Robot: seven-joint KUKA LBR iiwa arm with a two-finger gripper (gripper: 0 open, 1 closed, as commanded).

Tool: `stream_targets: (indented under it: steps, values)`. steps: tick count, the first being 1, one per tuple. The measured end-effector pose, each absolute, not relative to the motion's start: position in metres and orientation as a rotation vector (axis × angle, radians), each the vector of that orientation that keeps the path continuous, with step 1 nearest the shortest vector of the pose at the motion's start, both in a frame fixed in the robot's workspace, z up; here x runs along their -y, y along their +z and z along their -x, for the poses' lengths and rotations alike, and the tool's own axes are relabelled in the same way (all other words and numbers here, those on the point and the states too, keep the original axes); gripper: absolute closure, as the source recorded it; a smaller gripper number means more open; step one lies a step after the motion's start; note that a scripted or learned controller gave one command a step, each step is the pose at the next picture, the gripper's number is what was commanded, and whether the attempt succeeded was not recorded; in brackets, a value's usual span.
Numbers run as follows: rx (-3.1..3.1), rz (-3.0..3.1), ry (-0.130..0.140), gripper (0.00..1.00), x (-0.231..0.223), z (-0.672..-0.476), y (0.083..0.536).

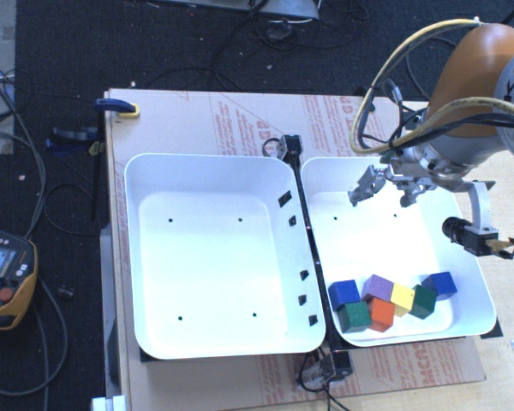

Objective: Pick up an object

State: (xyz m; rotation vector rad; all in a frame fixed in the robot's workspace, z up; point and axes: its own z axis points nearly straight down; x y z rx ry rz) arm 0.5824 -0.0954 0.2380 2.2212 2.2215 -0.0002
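- Over the far half of the right bin [475, 302], toward 12 o'clock, the gripper [388, 188] hangs with fingers spread; nothing sits between them.
- The blocks [385, 302] cluster at the bin's 6 o'clock edge, well apart from the gripper: blue, purple, yellow, green, orange.
- Height above the floor is hard to judge, probably clear.
- Task not begun: approach, closing and lift remain.
- Left bin [146, 229] plays no part.

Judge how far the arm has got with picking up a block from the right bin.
Done: the gripper is over the right bin, fingers spread with nothing between them. In hand: nothing. Left: move toward the near edge where the coloured blocks cluster, descend, close on one and lift.
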Motion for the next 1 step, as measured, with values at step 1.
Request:
stream_targets:
  steps: [1]
  values:
    - [-2.214, -2.225, 0.000, 0.00, 0.1540, -0.5421, 0.2707]
